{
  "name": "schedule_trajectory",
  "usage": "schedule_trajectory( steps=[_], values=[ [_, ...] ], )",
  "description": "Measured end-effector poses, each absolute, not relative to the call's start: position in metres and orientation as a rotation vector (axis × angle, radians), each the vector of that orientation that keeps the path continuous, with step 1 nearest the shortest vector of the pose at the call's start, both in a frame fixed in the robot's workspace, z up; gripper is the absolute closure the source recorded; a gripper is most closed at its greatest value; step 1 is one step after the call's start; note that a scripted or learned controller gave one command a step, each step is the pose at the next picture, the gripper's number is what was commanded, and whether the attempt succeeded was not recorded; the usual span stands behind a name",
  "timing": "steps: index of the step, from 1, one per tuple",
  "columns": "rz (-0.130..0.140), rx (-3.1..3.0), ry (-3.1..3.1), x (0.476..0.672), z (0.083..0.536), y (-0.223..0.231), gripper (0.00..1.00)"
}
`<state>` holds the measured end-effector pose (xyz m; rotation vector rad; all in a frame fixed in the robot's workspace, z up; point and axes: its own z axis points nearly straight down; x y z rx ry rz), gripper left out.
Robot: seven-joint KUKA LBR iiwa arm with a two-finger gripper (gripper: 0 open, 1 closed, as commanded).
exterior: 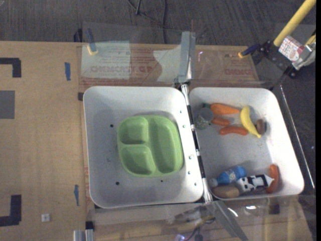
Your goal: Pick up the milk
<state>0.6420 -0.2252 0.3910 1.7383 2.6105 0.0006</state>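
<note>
So the milk [253, 182] was that little black-and-white cow-print carton down in the near right corner of the right bin [286, 134]. It looked to be lying on its side, wedged between a blue bottle [230, 174] and an orange-red thing [272, 177], and touching or nearly touching both. A brownish potato-looking lump [225, 191] sat just beside the bottle. My guess is it's a toy, so light, stiff and probably hollow plastic, nothing fragile, but likely slick enough to squirt out of a sloppy pinch. I'd have gone for it across the short width of the body, around the middle, with the fingers dropping into the open sides toward the bin's centre and its near wall, not the sides where the neighbours crowd it. The front wall was close, so there wasn't much room there. As for the end effector, I honestly couldn't tell how far open it was or whether it had anything in it, and same goes for how the arm was posed. The green divided plate [149, 145] in the left bin [100, 109] was well apart from all this.
</note>
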Motion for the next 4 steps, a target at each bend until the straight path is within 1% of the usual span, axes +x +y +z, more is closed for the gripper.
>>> schedule_trajectory(
  steps=[1,2,3,4],
  values=[
    [0.0,1.677,2.653,0.582,0.329,-0.222,1.0],
    [0.001,1.508,2.752,0.544,0.333,-0.221,1.0],
    [0.001,1.5,2.756,0.481,0.331,-0.222,1.0],
    [0.001,1.673,2.653,0.481,0.387,-0.177,1.0]
  ],
)
